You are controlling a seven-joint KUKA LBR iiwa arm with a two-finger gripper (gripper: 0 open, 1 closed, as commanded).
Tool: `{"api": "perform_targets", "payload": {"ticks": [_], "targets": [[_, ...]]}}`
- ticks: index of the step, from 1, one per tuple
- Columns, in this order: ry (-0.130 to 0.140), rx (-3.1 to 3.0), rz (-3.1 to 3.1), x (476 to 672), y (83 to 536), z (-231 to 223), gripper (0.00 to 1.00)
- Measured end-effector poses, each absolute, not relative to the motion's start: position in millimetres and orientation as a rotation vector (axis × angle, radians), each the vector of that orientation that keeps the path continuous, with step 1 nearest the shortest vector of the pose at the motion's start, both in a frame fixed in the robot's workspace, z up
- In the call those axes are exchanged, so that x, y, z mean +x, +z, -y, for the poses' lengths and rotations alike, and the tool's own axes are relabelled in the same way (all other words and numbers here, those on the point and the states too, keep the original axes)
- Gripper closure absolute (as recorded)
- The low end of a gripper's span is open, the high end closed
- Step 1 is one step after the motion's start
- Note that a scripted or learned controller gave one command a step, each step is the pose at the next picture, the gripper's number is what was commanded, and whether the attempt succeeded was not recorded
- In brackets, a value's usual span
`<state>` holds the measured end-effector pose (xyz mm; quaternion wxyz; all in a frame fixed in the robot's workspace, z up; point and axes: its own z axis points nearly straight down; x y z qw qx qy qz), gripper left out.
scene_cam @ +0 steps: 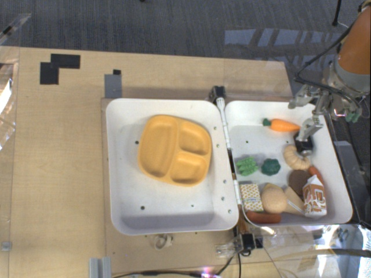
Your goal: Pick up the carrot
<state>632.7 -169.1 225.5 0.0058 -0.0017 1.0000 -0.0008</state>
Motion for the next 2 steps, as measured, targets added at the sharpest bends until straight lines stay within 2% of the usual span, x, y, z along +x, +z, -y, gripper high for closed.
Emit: {"api": "perform_targets", "payload": {"ticks": [1, 2], "targets": [[0.003, -0.022, -3.143, 632.1, 117, 174, 0.00], [-0.001, 0.439, -3.105, 670.8, 123, 188, 0.00]]}}
